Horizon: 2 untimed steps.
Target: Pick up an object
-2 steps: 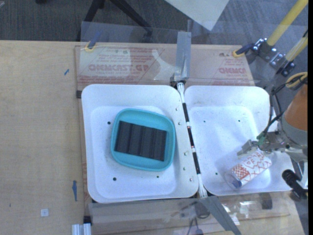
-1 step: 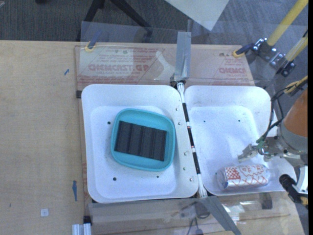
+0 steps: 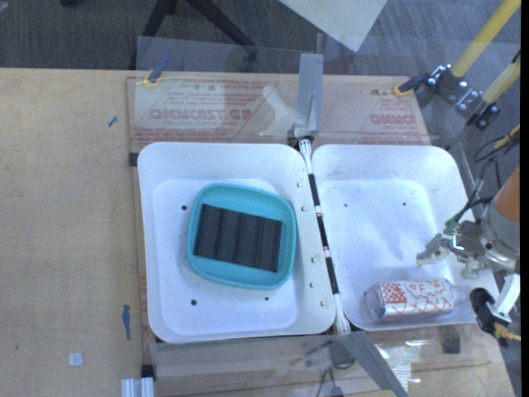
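in the camera view, two shallow white bins sit side by side on the wooden bench [image 3: 58, 222], meeting at a narrow seam that serves here as the landmark.

left of the seam, the left bin [image 3: 161, 304] holds a teal tray [image 3: 241, 235] with dark ribbed slats inside. the tray lies slightly turned, about centred, its right edge near the seam but not touching it. a band of bare white floor runs all round it, widest toward the near rim.

right of the seam, the right bin [image 3: 380, 180] is mostly bare floor across its far and middle parts. a small can [image 3: 411, 298] with a red and white pattern lies on its side along the near rim, its blue-grey end pointing toward the seam, with a little room between that end and the bin's wall.

the gripper [image 3: 463, 251] comes in over the right bin's outer edge, farthest from the seam, just above and beside the can's far end. nothing is seen between its fingers; how far apart they stand cannot be told.
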### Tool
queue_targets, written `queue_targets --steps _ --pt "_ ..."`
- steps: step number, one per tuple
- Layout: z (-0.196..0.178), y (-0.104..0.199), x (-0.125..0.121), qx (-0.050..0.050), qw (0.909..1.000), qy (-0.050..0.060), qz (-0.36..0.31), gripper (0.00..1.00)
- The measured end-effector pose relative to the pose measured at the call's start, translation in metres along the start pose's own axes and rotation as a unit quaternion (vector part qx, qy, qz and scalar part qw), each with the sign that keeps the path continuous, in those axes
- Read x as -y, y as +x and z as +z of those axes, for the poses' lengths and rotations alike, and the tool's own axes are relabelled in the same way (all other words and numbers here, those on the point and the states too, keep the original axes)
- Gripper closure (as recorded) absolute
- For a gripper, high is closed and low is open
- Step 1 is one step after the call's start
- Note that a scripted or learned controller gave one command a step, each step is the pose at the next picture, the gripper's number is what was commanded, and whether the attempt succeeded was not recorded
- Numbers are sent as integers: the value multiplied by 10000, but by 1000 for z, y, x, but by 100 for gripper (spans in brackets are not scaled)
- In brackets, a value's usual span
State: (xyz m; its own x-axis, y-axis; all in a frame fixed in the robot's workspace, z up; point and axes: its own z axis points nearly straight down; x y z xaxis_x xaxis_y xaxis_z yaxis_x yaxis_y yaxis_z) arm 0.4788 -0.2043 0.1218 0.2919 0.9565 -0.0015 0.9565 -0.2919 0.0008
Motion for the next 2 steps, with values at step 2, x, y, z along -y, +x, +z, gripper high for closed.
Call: queue_targets --steps 2 --pt "-74 41 12 -10 9791 10 -2034 0"
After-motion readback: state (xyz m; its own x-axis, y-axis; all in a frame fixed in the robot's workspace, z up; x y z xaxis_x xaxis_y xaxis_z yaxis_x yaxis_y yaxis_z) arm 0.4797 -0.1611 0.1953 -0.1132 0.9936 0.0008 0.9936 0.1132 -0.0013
